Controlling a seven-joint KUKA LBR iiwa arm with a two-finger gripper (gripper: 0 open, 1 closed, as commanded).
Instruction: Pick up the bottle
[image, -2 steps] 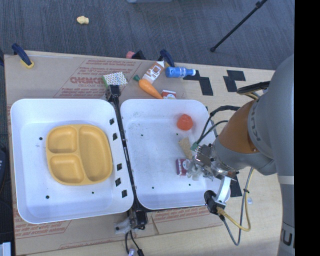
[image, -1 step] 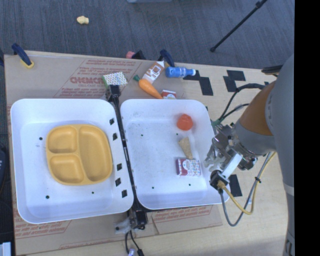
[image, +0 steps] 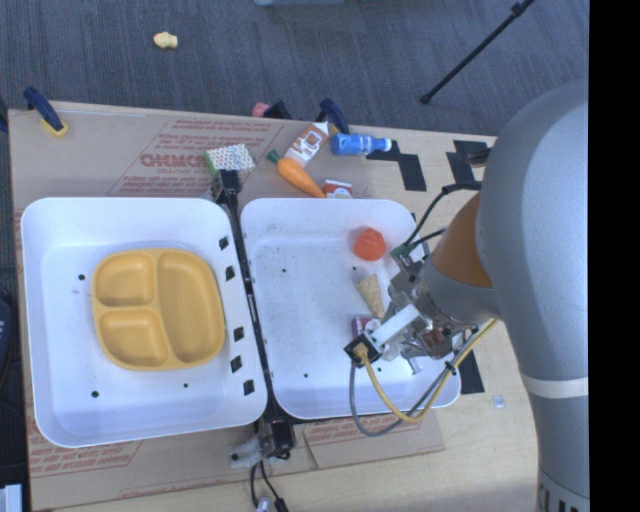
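Two white bins sit side by side on a brown card sheet (image: 150, 130) on the tabletop (image: 488, 432). The left bin (image: 40, 300) holds a yellow plate (image: 158, 307) with three parts. The grey arm (image: 540, 250) has its jaws low in the right bin (image: 300, 370), near an orange ball (image: 369, 243). I cannot tell if they are open or closed. Red letters on the card start "CHEMC". Behind the right bin, the blue bottle (image: 357, 145) lies on its side by a carrot (image: 299, 177). Farther back is grey carpet (image: 250, 50).
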